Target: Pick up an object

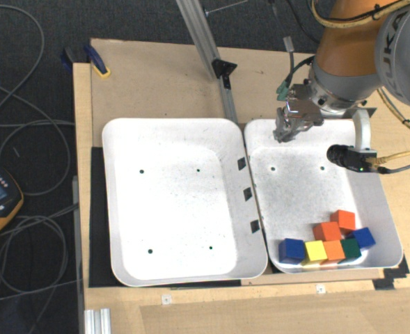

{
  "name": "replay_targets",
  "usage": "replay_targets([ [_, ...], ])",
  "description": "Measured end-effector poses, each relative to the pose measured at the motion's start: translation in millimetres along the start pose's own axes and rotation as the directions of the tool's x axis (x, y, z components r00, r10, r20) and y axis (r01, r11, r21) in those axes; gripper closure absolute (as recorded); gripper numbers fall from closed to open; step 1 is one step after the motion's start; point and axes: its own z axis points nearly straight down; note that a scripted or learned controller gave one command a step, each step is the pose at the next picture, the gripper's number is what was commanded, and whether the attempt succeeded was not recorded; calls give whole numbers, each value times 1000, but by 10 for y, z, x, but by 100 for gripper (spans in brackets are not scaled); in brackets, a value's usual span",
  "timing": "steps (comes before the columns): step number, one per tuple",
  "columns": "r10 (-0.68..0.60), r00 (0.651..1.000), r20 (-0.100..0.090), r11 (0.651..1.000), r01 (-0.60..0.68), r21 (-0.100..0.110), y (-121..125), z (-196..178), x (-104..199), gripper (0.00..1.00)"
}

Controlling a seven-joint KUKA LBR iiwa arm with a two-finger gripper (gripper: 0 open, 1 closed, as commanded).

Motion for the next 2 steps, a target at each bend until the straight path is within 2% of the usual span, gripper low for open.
replay_targets([
  [2, 1, 1000, 1, 1000, -1, 1, -167, 43, 973, 100],
])
